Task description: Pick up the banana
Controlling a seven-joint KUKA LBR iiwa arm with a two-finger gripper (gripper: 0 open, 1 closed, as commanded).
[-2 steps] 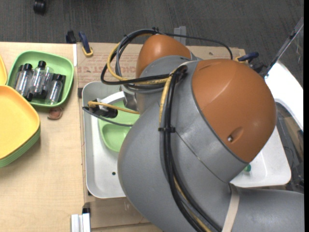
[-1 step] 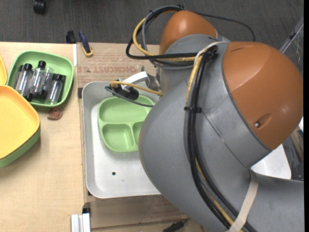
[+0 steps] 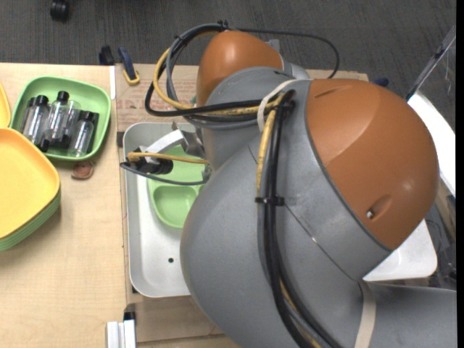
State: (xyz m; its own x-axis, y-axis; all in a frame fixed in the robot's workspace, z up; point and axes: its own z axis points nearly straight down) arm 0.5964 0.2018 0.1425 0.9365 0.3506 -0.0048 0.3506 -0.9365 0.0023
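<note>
Banana's place cannot be told, for the arm point(image 3: 312, 216) leans over the white bin point(image 3: 145, 267) and covers most of it. Whether the hand is apart, together or clamped on anything cannot be told either. Black and yellow cables point(image 3: 181, 111) loop off the arm's upper joint, and one yellow strand runs out over the bin's left rim. In the uncovered part of the bin lies a pale green dish point(image 3: 170, 201), partly under the arm. Left of the bin, on the wooden surface point(image 3: 72, 281), a green tray point(image 3: 43, 93) holds several dark-capped bottles point(image 3: 58, 122), with stacked yellow plates point(image 3: 22, 187) just beside it.
</note>
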